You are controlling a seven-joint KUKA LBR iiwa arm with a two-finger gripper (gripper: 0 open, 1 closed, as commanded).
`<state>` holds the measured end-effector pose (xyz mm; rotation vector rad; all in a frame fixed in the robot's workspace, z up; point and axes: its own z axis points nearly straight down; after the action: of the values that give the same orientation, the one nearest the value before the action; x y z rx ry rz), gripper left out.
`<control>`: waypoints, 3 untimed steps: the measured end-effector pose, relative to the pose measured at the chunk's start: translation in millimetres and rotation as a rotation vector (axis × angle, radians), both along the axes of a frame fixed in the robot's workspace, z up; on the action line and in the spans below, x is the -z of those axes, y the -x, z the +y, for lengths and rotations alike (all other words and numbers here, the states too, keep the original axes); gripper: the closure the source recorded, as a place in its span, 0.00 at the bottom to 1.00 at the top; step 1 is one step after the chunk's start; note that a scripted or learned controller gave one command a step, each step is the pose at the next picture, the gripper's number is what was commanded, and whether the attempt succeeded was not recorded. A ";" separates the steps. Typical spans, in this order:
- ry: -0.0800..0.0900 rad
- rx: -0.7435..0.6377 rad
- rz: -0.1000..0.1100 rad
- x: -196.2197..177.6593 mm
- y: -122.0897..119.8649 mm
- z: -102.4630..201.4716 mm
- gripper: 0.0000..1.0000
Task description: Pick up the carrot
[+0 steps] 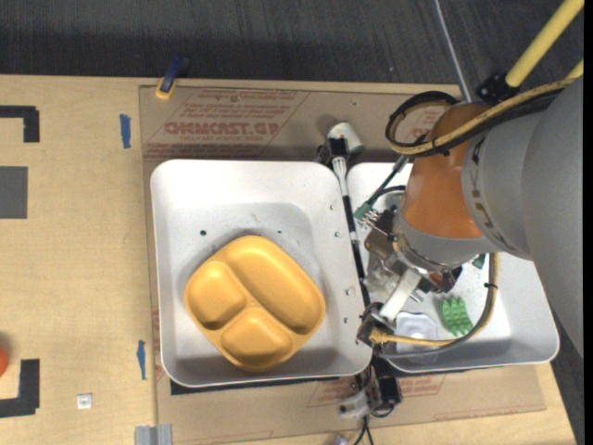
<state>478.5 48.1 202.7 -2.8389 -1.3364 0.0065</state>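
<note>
I am looking down at a slant on a tan bench (65, 248) that bears two shallow white bins side by side on a brown cardboard sheet (232, 123). The left bin (167, 248) holds a yellow plate (255, 299) with rounded corners, divided into three compartments, lying tilted across the bin's lower middle. The grey arm (519, 184) reaches in from the right, and its orange band (445, 202) sits above the wrist, over the right bin (528, 341). The gripper (394, 295) hangs low over the left part of the right bin, close to the wall between the two bins, with wires and a yellow cable (547, 31) trailing round the arm. From here I cannot tell whether the gripper is released or clenched, and I see nothing that I can say it grasps. Just to the gripper's right, on the right bin's floor, lies a small green object (454, 313), and beside it, lower and to the left, a white object (417, 327). The arm covers much of that bin, and I cannot tell where the carrot lies. A small reddish-orange shape (3, 360) shows at the far left edge of the bench, too cut off for me to name. Blue tape (125, 130) marks the cardboard's left side.
</note>
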 end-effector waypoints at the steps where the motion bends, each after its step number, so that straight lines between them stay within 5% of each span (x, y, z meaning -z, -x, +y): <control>1: 0.003 0.379 -0.003 2.6 -0.6 -10.5 1.00; 2: 0.004 0.677 -0.001 18.5 -0.2 -15.0 1.00; 3: 0.003 0.679 -0.004 -34.5 -1.0 24.0 1.00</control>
<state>479.5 72.1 237.1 -3.1247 -0.3154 0.0006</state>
